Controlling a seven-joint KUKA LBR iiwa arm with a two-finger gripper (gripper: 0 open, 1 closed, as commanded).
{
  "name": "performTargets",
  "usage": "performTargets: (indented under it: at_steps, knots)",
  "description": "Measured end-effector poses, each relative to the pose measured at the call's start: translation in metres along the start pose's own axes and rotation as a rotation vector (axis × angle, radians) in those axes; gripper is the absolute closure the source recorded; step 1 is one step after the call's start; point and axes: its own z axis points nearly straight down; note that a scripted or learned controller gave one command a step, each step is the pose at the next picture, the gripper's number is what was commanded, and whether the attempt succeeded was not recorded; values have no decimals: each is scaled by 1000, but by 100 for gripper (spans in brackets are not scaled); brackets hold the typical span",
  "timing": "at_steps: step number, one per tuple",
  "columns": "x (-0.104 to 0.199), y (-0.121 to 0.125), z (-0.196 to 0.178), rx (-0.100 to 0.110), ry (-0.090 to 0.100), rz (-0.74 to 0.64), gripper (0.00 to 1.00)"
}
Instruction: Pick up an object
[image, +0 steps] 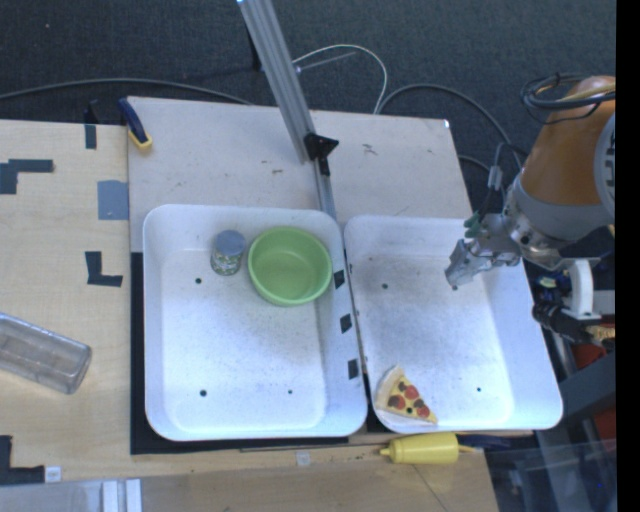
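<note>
Two white bins (160, 330) sat side by side, with one green bowl (290, 265), one small jar (228, 252), one pizza slice (404, 396), one yellow bottle (425, 449).

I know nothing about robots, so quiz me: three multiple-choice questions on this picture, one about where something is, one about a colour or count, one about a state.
1. Where does the toy pizza slice lie?
A. left white bin
B. right white bin, near corner
C. on the wooden bench

2. What colour is the round plastic bowl?
A. green
B. red
C. blue

3. How does the small grey-lidded jar stand to the bowl?
A. inside it
B. beside it, on its left
C. in the other bin

Key: 1 B, it rests by the right bin's near-left corner. 2 A, plainly green. 3 B, the two share the left bin.
</note>
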Motion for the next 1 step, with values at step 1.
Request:
performTargets:
  at_steps: [1]
  knots:
    - [59,-3,10,2,0,-1,100]
